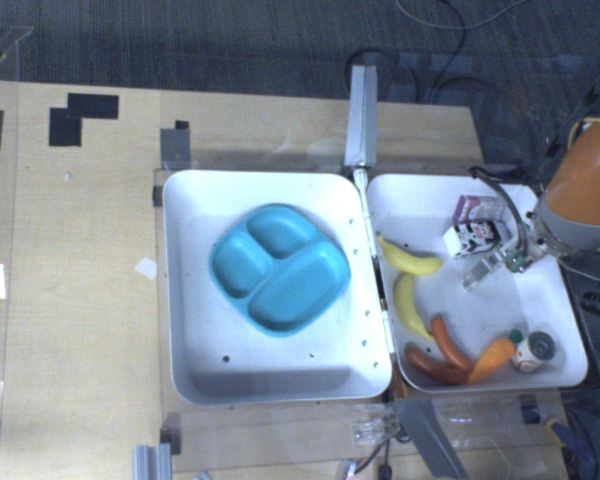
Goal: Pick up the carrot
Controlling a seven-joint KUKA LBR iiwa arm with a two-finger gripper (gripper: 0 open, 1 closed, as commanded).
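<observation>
The orange carrot [491,359], with a green top, lies near the front edge of the right bin [570,318], pointing toward the front left. My gripper [485,265] hangs over the middle of that bin, behind the carrot and well apart from it. It sits close to a small purple and white box [474,224].
Two yellow bananas [411,259] [411,306] lie along the right bin's left side. Two red sausages [447,339] [429,364] rest just left of the carrot, and a small round toy [533,348] sits at its right. A blue divided plate [280,268] lies in the left bin [195,368].
</observation>
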